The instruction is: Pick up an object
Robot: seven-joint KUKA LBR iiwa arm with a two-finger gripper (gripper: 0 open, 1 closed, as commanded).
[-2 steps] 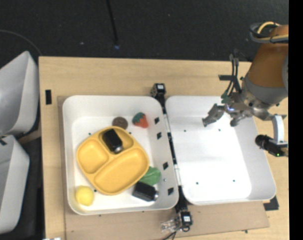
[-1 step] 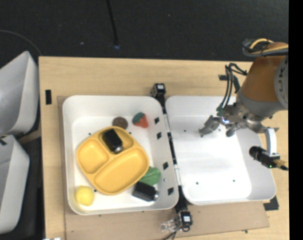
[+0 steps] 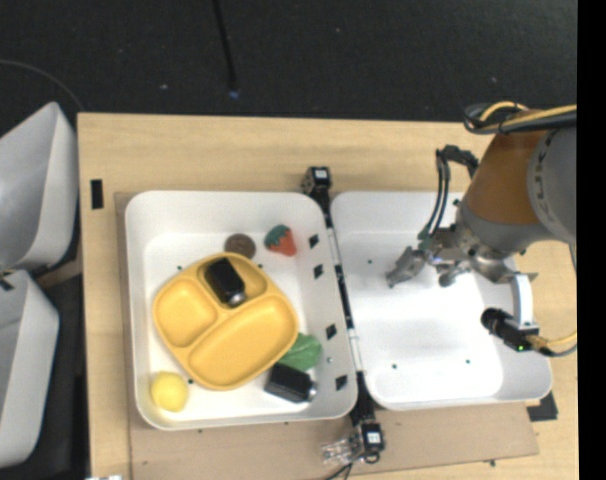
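My gripper (image 3: 424, 273) hangs over the right bin (image 3: 433, 373), in its upper middle. Its fingers are spread open with nothing but the white bin floor between them. The objects all lie in the left bin (image 3: 143, 268). A yellow divided plate (image 3: 233, 343) carries a black object (image 3: 225, 280). Behind the plate sit a brown round piece (image 3: 240, 244) and a red strawberry (image 3: 279, 238). At the plate's right lie a green item (image 3: 305, 349) and a black block (image 3: 290, 383). A yellow ball (image 3: 169, 392) rests in the front left corner.
The grey arm with its orange band (image 3: 508, 183) comes in from the right over the bin's far right corner. Cables (image 3: 518, 333) loop beside the wrist. A ridge with black clips (image 3: 338, 288) divides the two bins. White covers (image 3: 23, 198) stand left of the bench.
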